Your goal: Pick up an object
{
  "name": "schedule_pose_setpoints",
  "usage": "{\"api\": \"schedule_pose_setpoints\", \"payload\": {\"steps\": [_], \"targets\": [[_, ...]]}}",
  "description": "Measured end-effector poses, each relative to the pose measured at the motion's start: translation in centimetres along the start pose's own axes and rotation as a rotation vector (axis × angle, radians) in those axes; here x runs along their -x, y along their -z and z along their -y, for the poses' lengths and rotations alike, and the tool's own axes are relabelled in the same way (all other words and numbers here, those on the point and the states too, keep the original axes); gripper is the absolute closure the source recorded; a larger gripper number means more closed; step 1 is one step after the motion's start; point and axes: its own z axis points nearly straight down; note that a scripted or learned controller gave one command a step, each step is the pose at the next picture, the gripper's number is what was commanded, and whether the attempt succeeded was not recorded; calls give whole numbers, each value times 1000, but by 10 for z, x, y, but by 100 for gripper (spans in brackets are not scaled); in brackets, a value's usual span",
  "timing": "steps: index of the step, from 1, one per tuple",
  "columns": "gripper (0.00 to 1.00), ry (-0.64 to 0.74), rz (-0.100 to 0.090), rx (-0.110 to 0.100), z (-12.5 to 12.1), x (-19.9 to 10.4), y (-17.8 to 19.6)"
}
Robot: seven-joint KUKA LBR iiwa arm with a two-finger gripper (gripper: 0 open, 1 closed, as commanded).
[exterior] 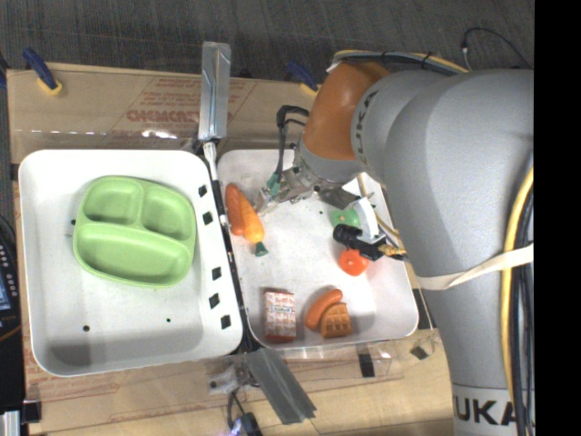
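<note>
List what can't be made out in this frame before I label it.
- Right shallow white bin, camera view: its right side is covered by the grey arm.
- Small green object: partly under the arm, so what it is cannot be told.
- Red-and-white rectangular packet: its print is too small to read.
- Orange rounded piece against an orange waffle-patterned block: too blurred to tell whether they are one item or two.

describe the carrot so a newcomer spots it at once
Look in the right white bin, along its left wall. The carrot lies there slanted, a long orange cone with a green tip, unlike the stubbier orange pieces at the bin's near edge.
</note>
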Motion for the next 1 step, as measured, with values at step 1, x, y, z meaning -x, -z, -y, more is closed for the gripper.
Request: {"api": "schedule_pose_setpoints", "payload": {"steps": [1], "targets": [[0,-396,-1,-3,-9,37,11]]}}
